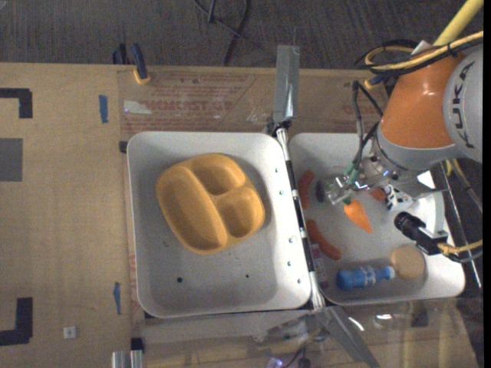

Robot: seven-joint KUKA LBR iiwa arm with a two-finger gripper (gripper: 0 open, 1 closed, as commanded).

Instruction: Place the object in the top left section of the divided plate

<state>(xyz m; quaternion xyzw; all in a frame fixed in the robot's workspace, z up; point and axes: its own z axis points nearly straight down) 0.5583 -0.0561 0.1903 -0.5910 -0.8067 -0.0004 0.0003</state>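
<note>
On the surface [61,205] stand two white bins. The left bin [146,282] holds the yellow plate [210,202], which has three sections. In the right bin [445,286] a red sausage [306,188] lies near the left wall and another one [325,241] lies lower. The gripper [342,189] is low over this bin, and I cannot tell if it is open or closed. The carrot [357,215] lies just beside it. Below are a blue bottle [365,276] and a tan round thing [409,262].
</note>
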